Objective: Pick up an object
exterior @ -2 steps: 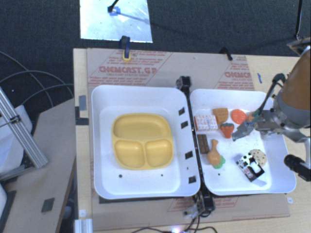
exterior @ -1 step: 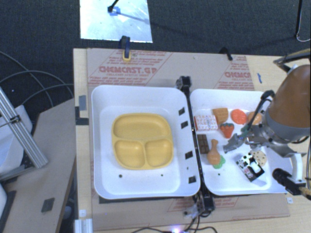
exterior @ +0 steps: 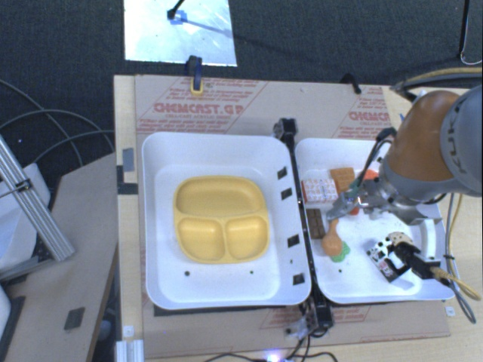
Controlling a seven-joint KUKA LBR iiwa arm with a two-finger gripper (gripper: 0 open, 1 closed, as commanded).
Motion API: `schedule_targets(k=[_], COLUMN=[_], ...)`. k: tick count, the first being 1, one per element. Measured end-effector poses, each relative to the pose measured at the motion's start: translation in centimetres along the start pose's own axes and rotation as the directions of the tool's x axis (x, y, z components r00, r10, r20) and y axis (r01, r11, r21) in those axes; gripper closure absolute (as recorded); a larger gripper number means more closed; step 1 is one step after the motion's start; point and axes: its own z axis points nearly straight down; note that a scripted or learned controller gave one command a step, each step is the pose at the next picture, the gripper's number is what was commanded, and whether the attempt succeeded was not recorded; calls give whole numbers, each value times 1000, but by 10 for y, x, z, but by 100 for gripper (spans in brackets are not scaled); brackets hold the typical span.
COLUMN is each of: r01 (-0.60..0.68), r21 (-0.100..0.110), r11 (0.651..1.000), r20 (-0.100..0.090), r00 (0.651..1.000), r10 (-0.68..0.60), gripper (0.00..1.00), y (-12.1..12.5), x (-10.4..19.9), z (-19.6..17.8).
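Carrot toy (exterior: 331, 241): orange body with a green end, lying flat on the floor of the right bin (exterior: 362, 292), toward 7 o'clock of that bin's middle, near the dividing wall
Gripper (exterior: 343, 207): low over the right bin, its arm (exterior: 423, 149) reaching in from 3 o'clock; this view does not make clear whether it is spread or closed, and nothing can be seen held in it
Key relation: carrot toy lies just beside the gripper tip, between 6 and 7 o'clock from it; its long axis runs roughly 11 to 5 o'clock, green end toward 5
Neighbours: brown bar (exterior: 315, 222) just beside the carrot toy at 10 o'clock, lying 12 to 6 along the wall; dotted white box (exterior: 318, 191) and orange block (exterior: 342, 177) at 11 to 12 o'clock of the gripper
Left bin (exterior: 162, 277): holds a yellow divided plate (exterior: 221, 219), well apart from the arm
Counter (exterior: 226, 108): brown board under both bins
Step, as judged: approach stage of a pick, nothing lifted yet
Next move likely needs: a short shift toward 7 o'clock and a grip across the carrot toy's narrow width
Risk: the brown bar may get nudged or caught too
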Motion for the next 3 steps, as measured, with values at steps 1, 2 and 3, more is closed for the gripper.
schedule_targets(k=[1, 2, 3], r01=[-5, -5, 7], r21=[4, -3, -14], r11=[1000, 1000, 1000], r20=[-2, 0, -3], r00=[1000, 1000, 1000], r10=[5, 5, -7], gripper=[0, 100, 100], y=[-45, -43, 14], x=[8, 7, 86], z=[60, 47, -47])
